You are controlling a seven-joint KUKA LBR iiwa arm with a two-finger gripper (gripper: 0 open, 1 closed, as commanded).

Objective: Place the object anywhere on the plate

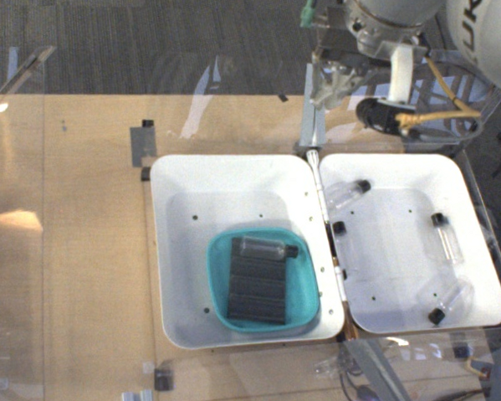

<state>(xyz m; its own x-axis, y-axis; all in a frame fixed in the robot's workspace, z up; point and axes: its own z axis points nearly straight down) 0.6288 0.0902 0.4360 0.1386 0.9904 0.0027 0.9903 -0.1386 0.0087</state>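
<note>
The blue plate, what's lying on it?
On the blue plate lies a dark ribbed block, with a clear tube with a black cap resting across its top end. The plate's middle is covered.

R bin: 3 clear vials w/ black caps. Wooden bench.

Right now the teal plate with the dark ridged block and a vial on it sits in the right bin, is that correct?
Not quite. The camera view shows the teal plate, with the dark ridged block and a vial on it, in the left bin, not the right one.
</note>
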